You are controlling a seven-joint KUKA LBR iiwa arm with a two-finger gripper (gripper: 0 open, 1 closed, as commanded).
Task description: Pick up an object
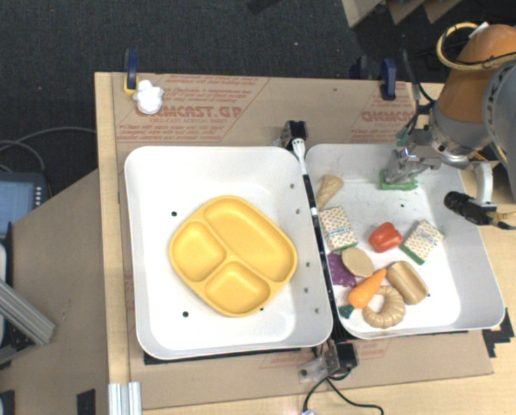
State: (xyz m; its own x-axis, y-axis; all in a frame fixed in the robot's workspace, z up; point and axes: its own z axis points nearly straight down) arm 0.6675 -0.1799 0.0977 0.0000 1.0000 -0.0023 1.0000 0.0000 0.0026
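The right bin (465, 314) holds several toy foods: a red piece (385, 236), an orange carrot (366, 288), a brown roll (407, 282), a tan ring (384, 311), two patterned squares (336, 227) (423, 240), a beige oval (358, 260), a purple piece (338, 270) and a beige wedge (329, 188). My gripper (404, 166) hangs low over the far end of this bin, apart from that pile. A small green thing (401, 180) lies right at its tip; whether it is gripped cannot be made out.
The left bin (154, 188) carries a yellow divided plate (232, 253). A black clip (296, 132) sits at the far end of the ridge between the bins. A white lump (148, 98) rests on the cardboard at the back left. The grey arm (478, 102) comes in from the upper right.
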